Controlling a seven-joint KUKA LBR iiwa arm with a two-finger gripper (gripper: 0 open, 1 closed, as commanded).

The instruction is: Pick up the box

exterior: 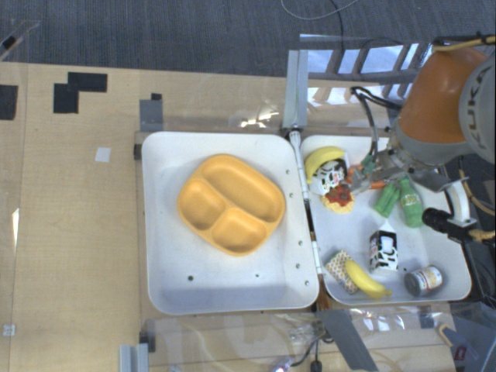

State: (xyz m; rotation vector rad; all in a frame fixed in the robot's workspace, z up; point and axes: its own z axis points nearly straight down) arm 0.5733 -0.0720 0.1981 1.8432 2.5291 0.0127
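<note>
Counter (pixel 77 231): pale wood under a fixed overhead camera, carries two shallow white bins side by side; dark carpet beyond.
Left bin (pixel 232 289): holds a yellow divided plate (pixel 231 204), well apart from the work.
Right bin (pixel 453 285): crowded with small things, reached by the arm (pixel 446 99) from the right.
Box (pixel 383 251): small black-and-white carton, seemingly upright, in the front half of the right bin, not gripped.
Tool (pixel 370 173): low over the back of the right bin amid a red item (pixel 339 198) and green bottles (pixel 399 198); apart or together, cannot tell under the wrist.
Gap: tool and box well apart, green bottles lying between them.
Risk, wrong target: a second black-and-white item (pixel 332 178) sits by a yellow ball (pixel 322 161), much nearer the tool; likely to be taken for the box by its pattern.
Risk, clutter: possibly snags or drags the red item or the bottles on the way out of that corner.
Risk, tipping: tall narrow carton, probably topples under an off-centre descent or a push on one face.
Risk, neighbours: banana (pixel 366 279) just beside the box's front left, can (pixel 423 280) near its right; little room, so may nudge or pinch either along with the carton.
Risk, slip: smooth sides, likely to slide from a shallow grip on lifting.
</note>
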